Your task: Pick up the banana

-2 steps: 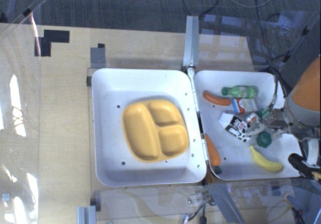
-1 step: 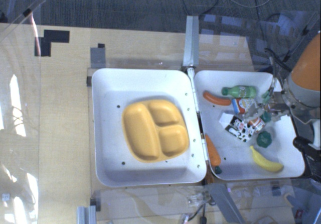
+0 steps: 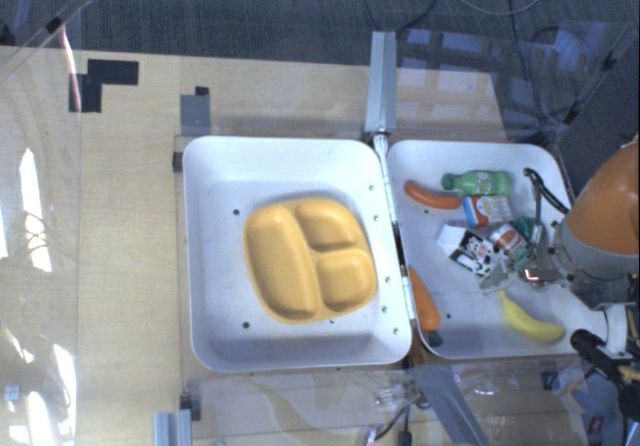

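Note:
The yellow banana [image 3: 531,320] lies in the right bin [image 3: 455,334], near its front right corner, curved and flat on the floor. My gripper [image 3: 518,268] hangs just above and behind the banana, close to a small printed packet. The grey arm with its orange band [image 3: 608,214] comes in from the right edge. I see nothing held in the gripper.
The right bin also holds a green bottle [image 3: 478,182], a red sausage [image 3: 432,196], a printed packet [image 3: 478,246] and a carrot [image 3: 425,304] along the left wall. A yellow divided tray [image 3: 310,256] sits in the left bin [image 3: 210,234].

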